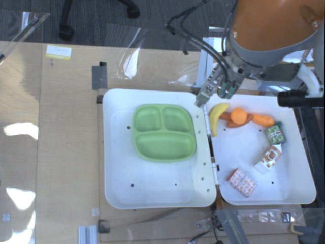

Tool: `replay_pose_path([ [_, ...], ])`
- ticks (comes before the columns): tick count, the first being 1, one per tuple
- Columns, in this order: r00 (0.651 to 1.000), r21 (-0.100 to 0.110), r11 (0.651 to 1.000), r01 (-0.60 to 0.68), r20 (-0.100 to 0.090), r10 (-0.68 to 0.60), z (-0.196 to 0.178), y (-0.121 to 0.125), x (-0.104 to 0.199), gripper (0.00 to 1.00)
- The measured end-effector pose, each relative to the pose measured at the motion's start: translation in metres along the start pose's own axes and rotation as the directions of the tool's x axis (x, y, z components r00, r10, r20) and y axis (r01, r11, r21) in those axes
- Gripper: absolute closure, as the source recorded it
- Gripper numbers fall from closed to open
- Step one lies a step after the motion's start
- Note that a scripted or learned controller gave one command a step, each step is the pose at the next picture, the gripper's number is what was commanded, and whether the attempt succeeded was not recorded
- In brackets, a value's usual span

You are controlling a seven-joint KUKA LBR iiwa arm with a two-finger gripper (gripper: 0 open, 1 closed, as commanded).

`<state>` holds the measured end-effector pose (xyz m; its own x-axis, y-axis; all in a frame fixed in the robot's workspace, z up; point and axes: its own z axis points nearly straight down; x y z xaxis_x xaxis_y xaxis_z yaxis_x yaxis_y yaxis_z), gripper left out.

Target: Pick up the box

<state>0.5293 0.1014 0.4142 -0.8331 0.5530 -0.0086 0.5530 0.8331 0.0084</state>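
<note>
Box: small orange-and-white patterned carton box lying flat near the front edge of the right white bin, long axis running diagonally from back-left to front-right. Gripper hangs over the bins' back junction, apparently carrying nothing; jaw spread indiscernible. Approach step; next, travel forward and descend, aligned across the short sides.

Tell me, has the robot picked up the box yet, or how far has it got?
Nothing looks done yet: the box lies flat near the front of the right bin. In hand: the gripper hovers over that bin's back edge, near the banana. Left: reaching the box, grasping and lifting it.
</note>
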Motion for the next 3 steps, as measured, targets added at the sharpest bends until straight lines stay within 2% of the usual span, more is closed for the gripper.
replay_pose_path([
  [1, 0.99, -0.005, 0.99, 0.141, 0.002, -0.141, 0.317, 0.012, 0.022, 1.0],
  [2, 1.0, 0.004, 1.0, -0.015, -0.003, 0.015, 0.23, -0.046, -0.073, 1.0],
  [3, 0.92, 0.008, 0.92, -0.392, -0.004, 0.392, 0.207, -0.007, -0.007, 1.0],
])
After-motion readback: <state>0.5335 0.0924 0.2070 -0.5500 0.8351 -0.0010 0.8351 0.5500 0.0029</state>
